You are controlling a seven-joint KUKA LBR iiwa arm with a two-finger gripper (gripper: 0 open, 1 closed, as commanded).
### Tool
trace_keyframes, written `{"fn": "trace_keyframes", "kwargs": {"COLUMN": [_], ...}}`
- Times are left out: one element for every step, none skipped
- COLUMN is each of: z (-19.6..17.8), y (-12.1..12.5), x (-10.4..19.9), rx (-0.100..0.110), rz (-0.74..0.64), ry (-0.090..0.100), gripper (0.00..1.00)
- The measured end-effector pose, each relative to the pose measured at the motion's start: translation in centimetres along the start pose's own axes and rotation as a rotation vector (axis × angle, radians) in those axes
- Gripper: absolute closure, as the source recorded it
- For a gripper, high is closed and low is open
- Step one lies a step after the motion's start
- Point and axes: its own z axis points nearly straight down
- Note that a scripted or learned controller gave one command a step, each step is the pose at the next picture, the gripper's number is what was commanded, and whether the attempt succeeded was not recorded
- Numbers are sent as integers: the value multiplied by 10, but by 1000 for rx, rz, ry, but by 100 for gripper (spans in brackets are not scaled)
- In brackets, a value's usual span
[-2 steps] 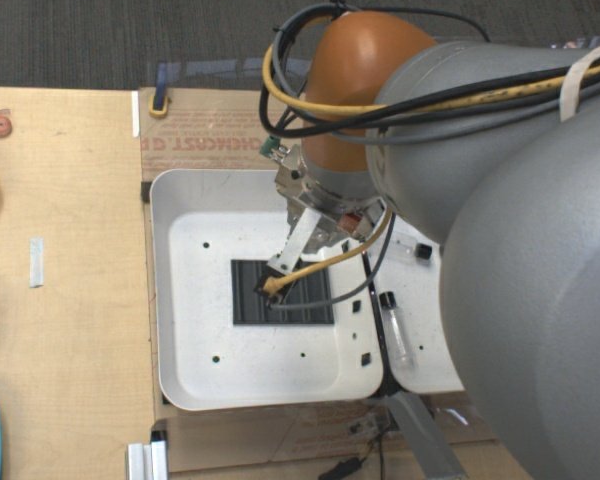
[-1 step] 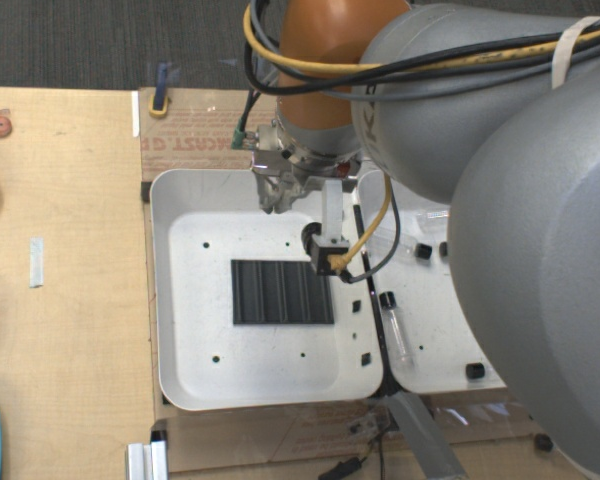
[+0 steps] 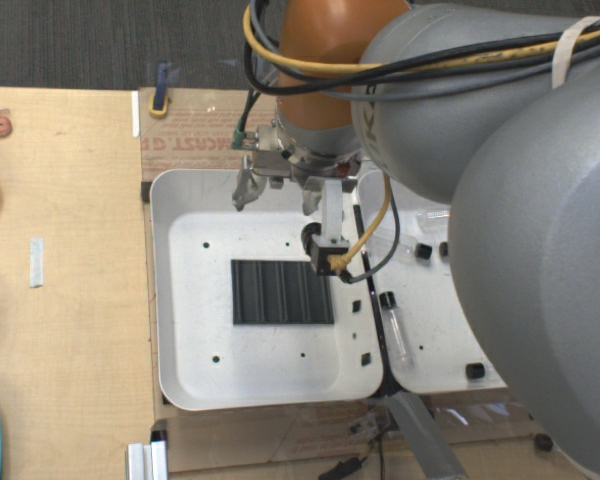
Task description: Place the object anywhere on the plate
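plate (image 3: 282, 292) | dark ribbed rectangle | lying flat mid left bin | object: can't make one out

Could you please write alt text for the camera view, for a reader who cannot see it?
A grey arm with an orange band reaches in from the right, its gripper spread open and holding nothing above the far edge of the left white bin. A dark ribbed rectangular plate lies flat in the bin's middle.

the light wooden table (image 3: 70, 298) carries a shallow white bin (image 3: 180, 358) just below the fingers (image 3: 277, 196), with a second white bin (image 3: 450, 353) to their right.
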Motion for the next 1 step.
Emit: {"fn": "trace_keyframes", "kwargs": {"z": [-7], "y": [0], "x": [-1], "rx": [2], "rz": [0], "ry": [-4], "gripper": [100]}}
